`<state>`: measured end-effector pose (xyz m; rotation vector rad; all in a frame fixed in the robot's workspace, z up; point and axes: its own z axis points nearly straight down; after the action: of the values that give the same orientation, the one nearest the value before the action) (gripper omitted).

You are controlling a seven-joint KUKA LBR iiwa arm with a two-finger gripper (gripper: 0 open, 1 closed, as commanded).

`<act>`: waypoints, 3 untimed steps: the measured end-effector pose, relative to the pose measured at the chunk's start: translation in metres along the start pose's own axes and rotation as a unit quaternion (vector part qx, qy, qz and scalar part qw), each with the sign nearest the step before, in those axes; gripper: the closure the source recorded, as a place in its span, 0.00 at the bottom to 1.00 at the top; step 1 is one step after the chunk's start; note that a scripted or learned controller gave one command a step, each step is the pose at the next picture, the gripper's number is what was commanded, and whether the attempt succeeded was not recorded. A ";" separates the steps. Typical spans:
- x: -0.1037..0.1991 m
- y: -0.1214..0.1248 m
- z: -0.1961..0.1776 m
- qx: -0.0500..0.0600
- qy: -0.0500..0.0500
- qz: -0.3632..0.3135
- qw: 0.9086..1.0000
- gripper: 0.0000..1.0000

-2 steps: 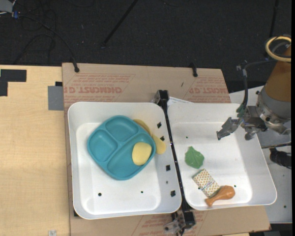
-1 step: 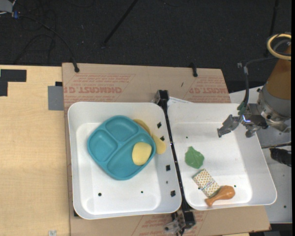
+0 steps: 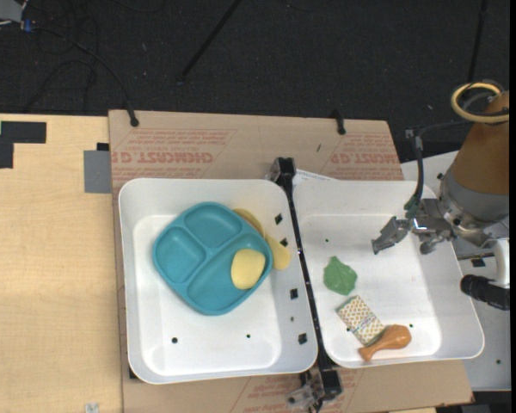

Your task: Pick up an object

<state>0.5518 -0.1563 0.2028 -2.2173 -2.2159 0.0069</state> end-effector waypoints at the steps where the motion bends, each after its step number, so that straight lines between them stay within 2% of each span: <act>1: -0.002 -0.011 0.052 0.000 0.000 0.000 1.000 0.00; 2: 0.001 -0.005 0.098 0.000 0.000 0.000 1.000 0.00; 3: 0.000 -0.005 0.086 -0.001 0.000 0.001 1.000 1.00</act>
<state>0.5461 -0.1561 0.1168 -2.2212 -2.2139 0.0048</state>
